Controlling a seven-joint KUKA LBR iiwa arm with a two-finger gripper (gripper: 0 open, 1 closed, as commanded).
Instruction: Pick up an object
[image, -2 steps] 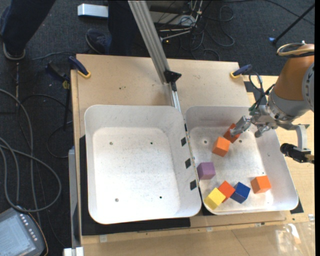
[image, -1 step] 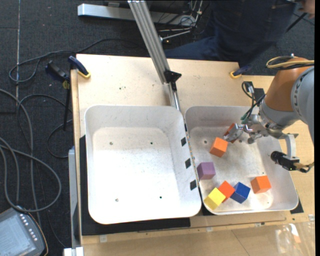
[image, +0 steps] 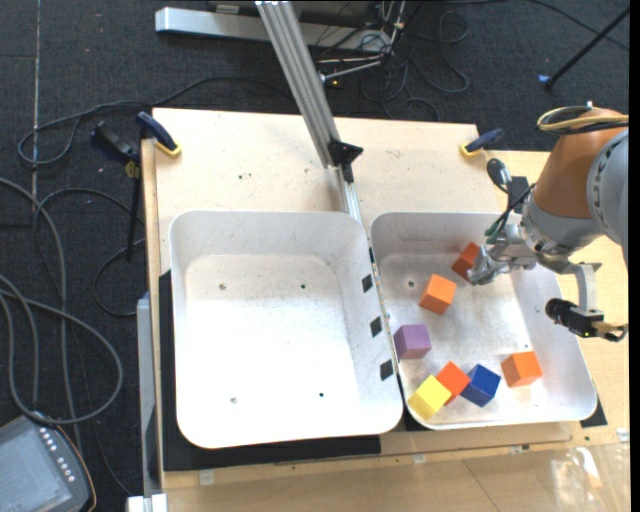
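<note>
The grey two-finger gripper (image: 484, 270) is hovering low in the right white bin (image: 560, 405), touching or just beside a reddish-orange cube (image: 465, 259) — partly hiding it. Whether it is gripping anything cannot be told; an orange cube (image: 438, 293) is lying near.

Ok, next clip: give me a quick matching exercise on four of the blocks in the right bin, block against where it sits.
Things:
1. purple block
2. yellow block
3. blue block
4. red-orange block

Places:
A. beside the gripper, far part of the bin
B. near front rim, leftmost of the cluster
C. by the bin's left wall, mid-depth
D. near front rim, right of the small orange block

Pairs: 1-C, 2-B, 3-D, 4-A
</note>
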